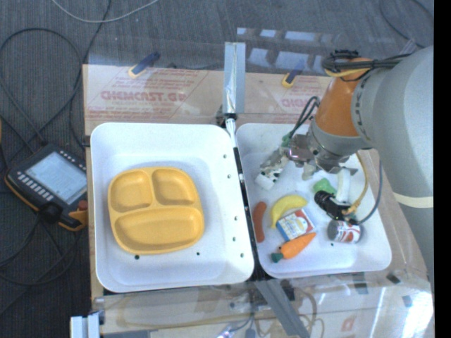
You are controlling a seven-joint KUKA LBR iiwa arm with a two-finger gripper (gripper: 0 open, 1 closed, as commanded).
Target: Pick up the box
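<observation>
Overhead slanted view of the worktop [141, 94] with two shallow white bins side by side. The box [295, 225] lies in the right bin [373, 259], near its front centre: a small, flat rectangular carton with a red border, a pale blue-and-white printed face and crisp corners, turned slightly askew. A yellow banana [288, 206], smooth and curved, touches its upper edge; an orange carrot [296, 246] with a green tip, tapered and glossy like moulded plastic, lies just below it. A slim red sausage-shaped piece [259, 221] rests to the left, near the bin's wall. To the right of the box sit a small can [344, 232] on its side, with a red-and-white label and metallic end, and a green object [324, 186] partly covered by the arm's cables.

The tool [273, 167] is at the upper middle of the right bin, apart from the box and above the banana; its pale tips are close to the bin floor. Whether its fingers are spread or closed cannot be told, and nothing can be seen held in it. The grey arm with its orange band [338, 111] enters from the right.

The left bin [102, 210], smooth and matt, carries a yellow tray [155, 210] with rounded corners and three compartments. A handheld pendant [46, 182] with a screen lies on the floor at left.
</observation>
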